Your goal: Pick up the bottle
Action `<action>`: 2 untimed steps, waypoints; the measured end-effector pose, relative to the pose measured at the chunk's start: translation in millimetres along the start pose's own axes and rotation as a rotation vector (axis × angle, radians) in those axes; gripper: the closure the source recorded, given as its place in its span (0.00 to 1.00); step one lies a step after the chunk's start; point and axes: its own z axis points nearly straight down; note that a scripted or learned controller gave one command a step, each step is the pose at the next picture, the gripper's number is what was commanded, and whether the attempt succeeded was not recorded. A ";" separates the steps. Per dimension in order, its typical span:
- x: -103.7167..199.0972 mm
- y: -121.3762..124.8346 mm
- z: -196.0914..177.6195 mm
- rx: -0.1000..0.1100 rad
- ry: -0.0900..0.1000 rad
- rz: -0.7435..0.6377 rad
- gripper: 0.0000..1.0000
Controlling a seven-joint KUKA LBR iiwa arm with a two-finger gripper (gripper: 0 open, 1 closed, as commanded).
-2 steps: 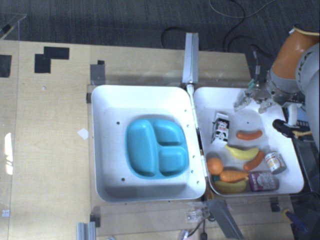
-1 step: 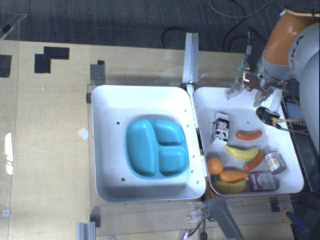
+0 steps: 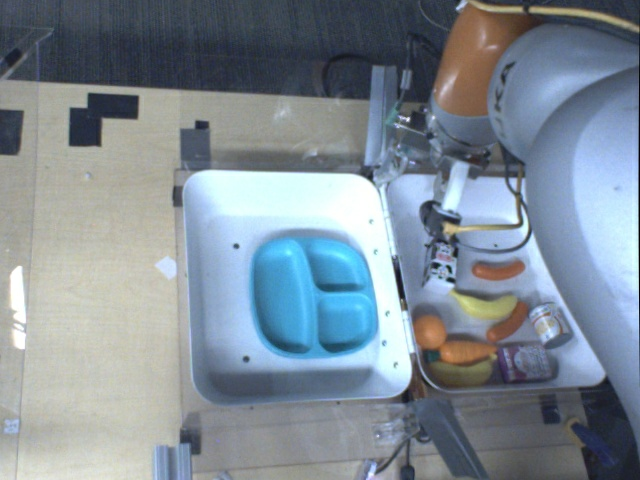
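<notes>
A purple bottle [image 3: 525,362] with a pale label lies on its side at the front of the right bin [image 3: 495,200]. My gripper [image 3: 440,263] hangs low over the left part of that bin, beside the wall shared with the left bin. It is well behind and to the left of the bottle, with a banana [image 3: 484,304] and a carrot [image 3: 466,350] between them. Nothing can be seen held in it.
The right bin also holds two red sausages [image 3: 498,268] [image 3: 508,320], a silver can [image 3: 548,324], an orange [image 3: 430,331] and a yellow-green fruit [image 3: 462,372]. The left bin [image 3: 215,268] holds a blue divided plate [image 3: 312,294]. My arm covers the view's right side.
</notes>
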 end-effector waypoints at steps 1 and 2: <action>66.0 -23.4 0.6 0.001 -0.001 0.253 0.00; 199.4 -78.2 22.5 0.003 0.000 0.337 0.00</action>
